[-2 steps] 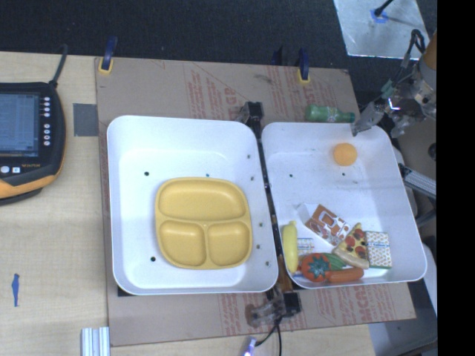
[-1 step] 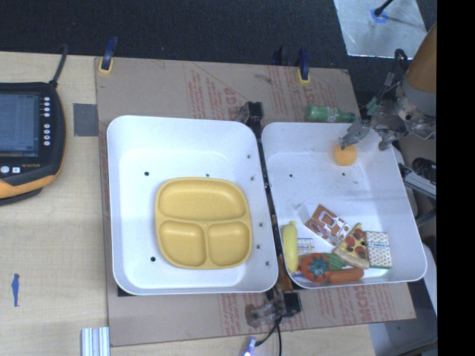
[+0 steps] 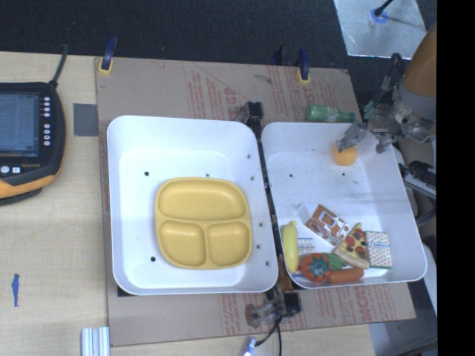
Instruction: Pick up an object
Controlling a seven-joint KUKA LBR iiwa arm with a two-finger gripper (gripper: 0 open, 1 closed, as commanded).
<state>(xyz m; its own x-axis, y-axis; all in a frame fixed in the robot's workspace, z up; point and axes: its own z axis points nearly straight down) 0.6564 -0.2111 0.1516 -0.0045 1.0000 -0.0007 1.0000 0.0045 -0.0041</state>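
Note:
My gripper (image 3: 362, 145) hangs over the far right part of the right bin (image 3: 386, 199), and its fingers look spread and open. A small orange piece (image 3: 345, 156) sits right at the tip of the left finger (image 3: 349, 141), not between the two. Toy food is heaped in the bin's near corner: a yellow banana (image 3: 290, 246), a pizza slice (image 3: 354, 245), a patterned packet (image 3: 329, 224), a red and green vegetable (image 3: 318, 266) and an orange sausage (image 3: 345, 276).
The left bin (image 3: 133, 199) holds a yellow divided plate (image 3: 203, 222). A green object (image 3: 329, 113) lies on the cardboard just beyond the right bin. A teach pendant (image 3: 26, 139) rests at the far left of the bench.

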